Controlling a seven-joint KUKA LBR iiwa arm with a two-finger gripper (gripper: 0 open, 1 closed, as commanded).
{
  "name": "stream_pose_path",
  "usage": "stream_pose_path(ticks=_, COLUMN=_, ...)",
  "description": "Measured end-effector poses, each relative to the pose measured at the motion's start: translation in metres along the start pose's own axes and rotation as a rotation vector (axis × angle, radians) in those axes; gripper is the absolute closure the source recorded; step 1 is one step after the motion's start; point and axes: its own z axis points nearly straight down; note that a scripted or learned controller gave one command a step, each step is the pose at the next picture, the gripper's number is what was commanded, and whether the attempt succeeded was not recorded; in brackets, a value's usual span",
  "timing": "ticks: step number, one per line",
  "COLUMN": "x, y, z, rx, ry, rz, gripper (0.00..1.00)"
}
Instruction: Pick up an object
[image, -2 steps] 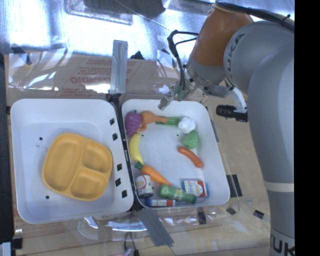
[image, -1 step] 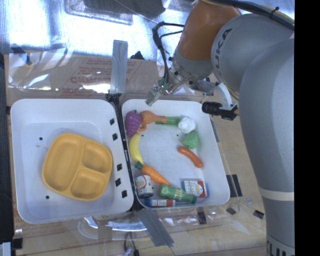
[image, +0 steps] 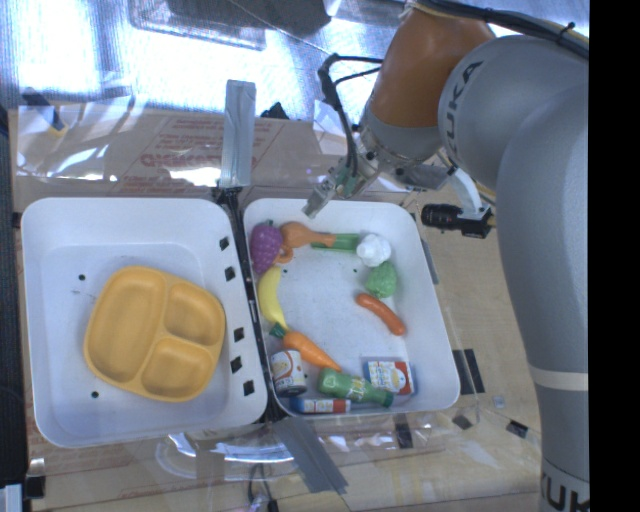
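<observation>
Hand (image: 322, 196) poised above the far rim of the right bin (image: 425, 300), nothing in it.

Whether it is apart or together I cannot tell. Just below me lie purple grapes (image: 265, 245) and an orange-and-green carrot (image: 318, 239), small and glossy, crowded along the wall, probably awkward to reach. A yellow tray (image: 153, 332) fills the left bin (image: 60, 240).

The arm (image: 540, 200) is thick, rounded and grey, lettered KUKA. An orange band (image: 430, 60) and black cables (image: 340, 90) sit just above the end effector (image: 325, 195).
</observation>
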Motion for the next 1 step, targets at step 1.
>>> stream_pose_path(ticks=1, x=0.0190, y=0.0042, z=0.0454, rx=0.000, ry=0.001, rz=-0.075, gripper=1.00)
